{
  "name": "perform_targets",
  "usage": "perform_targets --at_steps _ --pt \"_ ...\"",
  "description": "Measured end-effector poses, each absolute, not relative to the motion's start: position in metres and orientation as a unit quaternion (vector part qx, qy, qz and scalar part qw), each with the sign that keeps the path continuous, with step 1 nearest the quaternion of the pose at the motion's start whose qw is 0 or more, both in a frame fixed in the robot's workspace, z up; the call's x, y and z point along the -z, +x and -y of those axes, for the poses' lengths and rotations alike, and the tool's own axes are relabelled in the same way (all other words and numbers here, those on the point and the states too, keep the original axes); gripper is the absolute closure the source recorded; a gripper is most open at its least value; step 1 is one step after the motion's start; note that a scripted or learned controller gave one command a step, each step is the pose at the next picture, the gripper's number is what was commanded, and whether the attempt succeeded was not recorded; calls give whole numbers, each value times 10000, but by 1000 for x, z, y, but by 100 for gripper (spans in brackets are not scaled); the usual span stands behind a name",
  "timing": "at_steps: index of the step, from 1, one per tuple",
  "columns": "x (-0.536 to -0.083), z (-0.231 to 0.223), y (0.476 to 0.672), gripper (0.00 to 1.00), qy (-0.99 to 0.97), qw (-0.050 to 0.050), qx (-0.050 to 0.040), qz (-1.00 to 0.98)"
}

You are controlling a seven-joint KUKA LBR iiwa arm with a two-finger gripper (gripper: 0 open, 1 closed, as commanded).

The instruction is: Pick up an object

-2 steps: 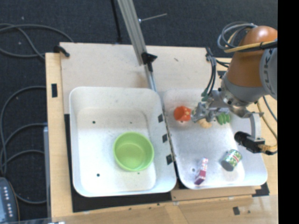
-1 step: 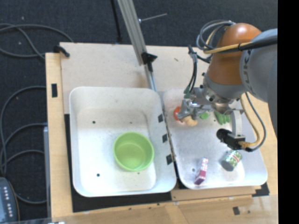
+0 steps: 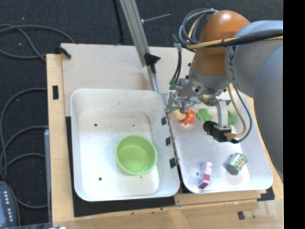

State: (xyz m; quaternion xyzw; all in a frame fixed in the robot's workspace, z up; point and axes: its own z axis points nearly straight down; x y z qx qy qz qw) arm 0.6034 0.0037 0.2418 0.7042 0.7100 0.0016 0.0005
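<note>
The gripper was brought low over the far left corner of the right-hand bin, close beside the divide between the two bins, presumably because the nearest pickable objects were clustered there. An orange-and-tan toy lay just beneath and slightly nearer the camera than the tool, appearing to touch it. Whether the toy was actually gripped, and how far the tool was opened, could not be told, since the mechanism was masked by the wrist and cables. A green object was seen just to the right of the tool. Farther off, toward the near edge, a pink-and-white carton and a small green can were left lying. A green bowl was placed well apart, in the left-hand bin.
</note>
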Motion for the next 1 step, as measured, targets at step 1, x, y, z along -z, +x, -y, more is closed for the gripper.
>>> perform_targets --at_steps 1 --pt "-250 -58 616 100 7042 -1 -14 -7100"
